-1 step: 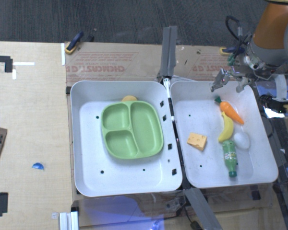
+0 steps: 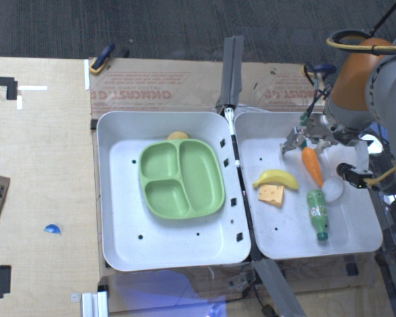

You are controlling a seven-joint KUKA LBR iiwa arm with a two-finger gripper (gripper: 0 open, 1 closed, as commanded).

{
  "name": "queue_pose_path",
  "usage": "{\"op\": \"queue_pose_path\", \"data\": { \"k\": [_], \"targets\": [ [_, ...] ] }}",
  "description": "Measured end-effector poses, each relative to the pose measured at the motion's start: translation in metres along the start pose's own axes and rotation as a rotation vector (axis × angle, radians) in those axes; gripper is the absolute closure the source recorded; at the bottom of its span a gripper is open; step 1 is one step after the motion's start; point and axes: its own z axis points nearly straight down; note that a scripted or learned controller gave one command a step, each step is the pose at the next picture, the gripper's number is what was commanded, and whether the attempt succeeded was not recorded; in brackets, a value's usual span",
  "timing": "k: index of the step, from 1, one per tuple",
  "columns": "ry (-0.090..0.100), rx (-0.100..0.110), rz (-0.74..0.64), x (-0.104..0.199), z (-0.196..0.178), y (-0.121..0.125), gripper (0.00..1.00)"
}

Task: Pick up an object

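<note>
The right bin (image 2: 356, 240) holds an orange carrot (image 2: 311, 166), a yellow banana (image 2: 276, 178), a wedge of cheese (image 2: 271, 195), a green bottle (image 2: 318, 214) lying down and a small white object (image 2: 332, 189). My gripper (image 2: 304, 142) hangs at the back of this bin, directly over the carrot's far end. Its fingers stand open, one on each side of that end, and nothing is lifted. The arm's orange band (image 2: 358, 78) is above it.
The left bin (image 2: 119, 236) holds a green divided plate (image 2: 182, 177), with a small yellow-orange thing (image 2: 178, 136) peeking out behind it. A grey divider post (image 2: 232, 71) stands between the bins at the back. Cables run along the right side.
</note>
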Motion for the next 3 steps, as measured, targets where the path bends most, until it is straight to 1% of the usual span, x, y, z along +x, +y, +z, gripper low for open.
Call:
{"op": "queue_pose_path", "data": {
  "k": [1,2,3],
  "targets": [
    [-0.001,0.000,0.001,-0.001,-0.009,0.000,1.00],
    [0.001,0.003,0.064,0.106,-0.099,-0.019,1.00],
    [0.001,0.001,-0.302,0.128,-0.099,0.003,1.00]
  ]
}}
